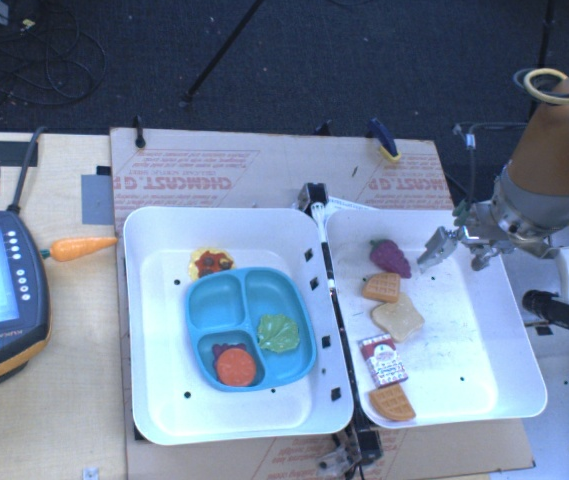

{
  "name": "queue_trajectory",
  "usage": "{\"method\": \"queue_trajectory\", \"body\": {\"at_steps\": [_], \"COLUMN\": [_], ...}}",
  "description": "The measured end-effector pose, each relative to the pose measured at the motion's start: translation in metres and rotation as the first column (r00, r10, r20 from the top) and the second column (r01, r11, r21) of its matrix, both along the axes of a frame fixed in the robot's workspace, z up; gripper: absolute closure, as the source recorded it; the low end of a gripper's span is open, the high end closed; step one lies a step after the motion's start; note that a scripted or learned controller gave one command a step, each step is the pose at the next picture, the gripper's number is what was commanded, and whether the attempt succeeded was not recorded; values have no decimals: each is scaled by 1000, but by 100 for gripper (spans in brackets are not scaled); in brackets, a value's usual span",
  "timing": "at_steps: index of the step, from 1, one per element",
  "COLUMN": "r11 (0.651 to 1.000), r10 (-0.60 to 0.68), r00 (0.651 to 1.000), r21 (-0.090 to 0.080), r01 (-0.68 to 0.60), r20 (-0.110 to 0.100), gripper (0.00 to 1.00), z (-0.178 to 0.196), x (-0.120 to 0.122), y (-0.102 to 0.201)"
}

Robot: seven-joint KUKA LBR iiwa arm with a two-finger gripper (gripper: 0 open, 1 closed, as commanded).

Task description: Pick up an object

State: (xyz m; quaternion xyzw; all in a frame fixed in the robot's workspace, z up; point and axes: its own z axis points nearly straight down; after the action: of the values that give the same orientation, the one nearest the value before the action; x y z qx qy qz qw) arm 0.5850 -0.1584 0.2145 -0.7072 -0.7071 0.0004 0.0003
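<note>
Scanning from the left, I start at the blue tray (249, 298) — smooth plastic, three compartments, sitting in the left bin (154, 268). A leafy green piece (279, 333) fills its right compartment, a flat red disc (235, 365) its lower one, and a small yellow-and-red toy (211, 262) lies just beyond its upper-left corner. Well left of the tray, out on the bench, rests an orange carrot (81, 248).

Right of the tray, in the right bin (504, 368), my choices line up: a glossy purple eggplant (390, 257), a tan waffle-like piece (382, 287), a pale bread slice (397, 319), a red printed carton (384, 360) and another waffled wedge (392, 403).

My gripper (442, 248) hangs furthest right of the tray, just beside the eggplant — I judge the fingers slightly apart, nothing between them. So nothing is picked yet; closing in, clamping and lifting all remain. The eggplant looks nearest, though rounded and slick.
</note>
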Motion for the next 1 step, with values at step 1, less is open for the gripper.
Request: {"method": "queue_trajectory", "body": {"at_steps": [1], "r11": [1000], "r10": [4], "r00": [1000], "r21": [3], "r01": [-4], "r20": [-6], "gripper": [0], "z": [-132], "x": [32], "y": [44]}}
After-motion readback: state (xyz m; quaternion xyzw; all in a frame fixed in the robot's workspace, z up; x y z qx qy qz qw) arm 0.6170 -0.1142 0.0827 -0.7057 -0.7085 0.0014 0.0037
